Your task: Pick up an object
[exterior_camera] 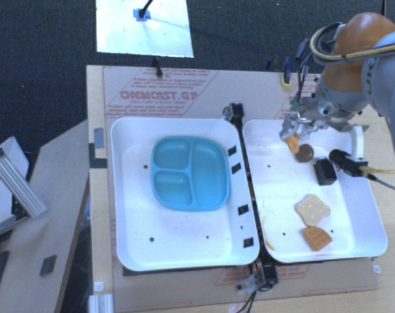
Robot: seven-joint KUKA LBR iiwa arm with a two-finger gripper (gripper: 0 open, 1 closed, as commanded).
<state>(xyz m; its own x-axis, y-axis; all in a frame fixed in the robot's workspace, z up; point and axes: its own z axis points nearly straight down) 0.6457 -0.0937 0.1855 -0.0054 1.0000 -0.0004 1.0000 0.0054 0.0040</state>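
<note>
Orange piece (pixel 292 144) just beside gripper (pixel 294 132), rt bin (pixel 279 194); grip state can't tell.

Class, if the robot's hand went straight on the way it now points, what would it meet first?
Probably the small orange piece just below the hand, though depth is unclear.

The blue divided plate (pixel 190 173) fills the middle of the left bin (pixel 139 243), leaving bare floor along its near edge and left wall. The right bin (pixel 276 197) is bare along its left wall and centre; a pale cracker (pixel 313 208) and an orange waffle piece (pixel 317 238) lie toward its near right corner. The arm (pixel 360 51) overhangs its far edge, with a brown round piece (pixel 305 152) close by.
</note>
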